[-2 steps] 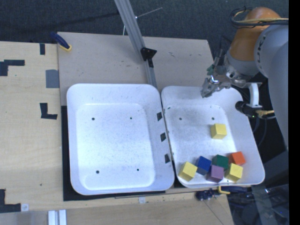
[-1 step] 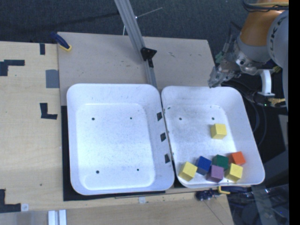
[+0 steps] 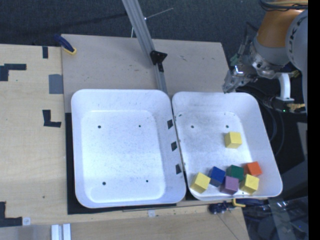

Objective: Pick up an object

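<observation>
Blocks, 6 of them, lay untouched in the right bin (image 3: 260, 114), well below the claw (image 3: 231, 84) hovering at its far rim; whether it was clenched, I couldn't tell. Nothing was lifted yet.

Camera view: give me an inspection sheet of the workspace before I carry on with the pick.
Surface: wooden bench bearing the left bin and the right bin side by side.
Job's things: all in the right bin: lone yellow cube mid-bin; at the near edge a cluster of yellow cube, blue cube, purple cube, green cube, orange cube, another yellow cube.
Clutter: dark tape marks on the bench.
Grippers: tool above the right bin's far right corner, nothing seen in it.
Cables: black cables right of the bin.
Surroundings: slanted metal rail behind the bins.
</observation>
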`<action>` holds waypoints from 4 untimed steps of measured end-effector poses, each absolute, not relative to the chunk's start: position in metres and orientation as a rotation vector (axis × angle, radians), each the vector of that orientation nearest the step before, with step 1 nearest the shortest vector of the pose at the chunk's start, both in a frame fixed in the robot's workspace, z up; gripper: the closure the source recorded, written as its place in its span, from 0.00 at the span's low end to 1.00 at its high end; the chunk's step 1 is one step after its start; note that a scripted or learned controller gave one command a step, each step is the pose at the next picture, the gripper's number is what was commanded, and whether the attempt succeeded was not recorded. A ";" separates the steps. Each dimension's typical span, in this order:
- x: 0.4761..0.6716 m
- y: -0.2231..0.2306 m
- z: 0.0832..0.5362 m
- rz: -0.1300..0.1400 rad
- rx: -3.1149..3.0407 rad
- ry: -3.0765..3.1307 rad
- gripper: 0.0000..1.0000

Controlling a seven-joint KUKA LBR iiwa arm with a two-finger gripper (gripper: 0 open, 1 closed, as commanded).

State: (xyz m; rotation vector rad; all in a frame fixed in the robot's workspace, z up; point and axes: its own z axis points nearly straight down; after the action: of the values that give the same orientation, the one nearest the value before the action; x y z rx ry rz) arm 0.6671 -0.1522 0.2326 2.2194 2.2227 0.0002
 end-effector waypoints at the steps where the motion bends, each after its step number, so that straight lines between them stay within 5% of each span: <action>1: 0.648 -0.110 0.224 -0.002 2.218 2.228 1.00; 4: 0.604 0.043 0.220 -0.002 2.216 2.232 1.00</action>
State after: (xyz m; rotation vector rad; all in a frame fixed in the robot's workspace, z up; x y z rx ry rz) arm 0.6041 0.0434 0.2205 2.2159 2.2318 -0.0019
